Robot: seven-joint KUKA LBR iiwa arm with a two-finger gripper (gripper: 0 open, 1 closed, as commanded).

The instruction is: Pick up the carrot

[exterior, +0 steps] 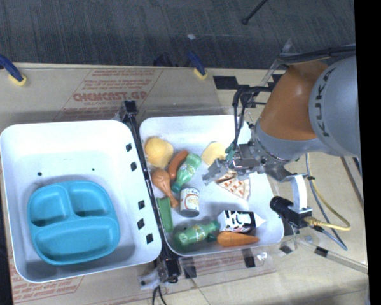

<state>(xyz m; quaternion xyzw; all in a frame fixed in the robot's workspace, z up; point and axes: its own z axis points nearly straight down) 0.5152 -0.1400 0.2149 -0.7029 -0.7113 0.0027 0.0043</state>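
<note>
The right bin (152,128) is seen crowded with toy food, the gripper (218,173) hung over its middle, jaws apart and clamped on nothing. The carrot (237,239) is left lying at the near wall, untouched; reach, grasp and lift are judged still outstanding

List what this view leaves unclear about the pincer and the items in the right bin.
- Pincer: small and blurred in the camera view; whether it is open or shut cannot be told.
- Pizza slice: its upper part is covered by the pincer.
- Can: label too small to read.
- Carrot: its left end is overlapped by the green bottle.
</note>
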